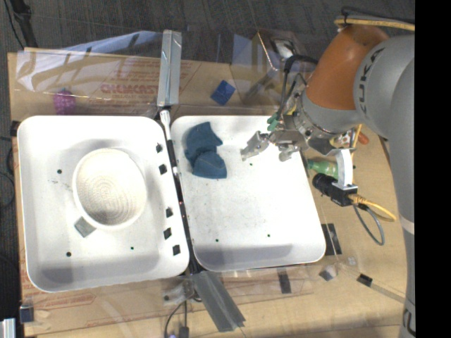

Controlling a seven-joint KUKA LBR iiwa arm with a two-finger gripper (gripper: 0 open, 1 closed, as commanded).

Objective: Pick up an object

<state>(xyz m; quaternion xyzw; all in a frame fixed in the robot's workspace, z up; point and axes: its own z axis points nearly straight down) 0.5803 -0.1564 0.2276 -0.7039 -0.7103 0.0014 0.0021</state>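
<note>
Jaws: mine point(270, 145) are spread open with nothing between them, over the right bin's point(254, 217) far side.
Cloth: I see a blue cloth point(204, 153), crumpled, far-left in that bin.
Feel: I'd guess soft and light; pinch a raised fold.
Gap: cloth sits left of the jaws, apart.

In the right bin point(296, 248), only the crumpled blue cloth point(204, 153) obstructs the upper-left corner; the floor below lies open.
</note>
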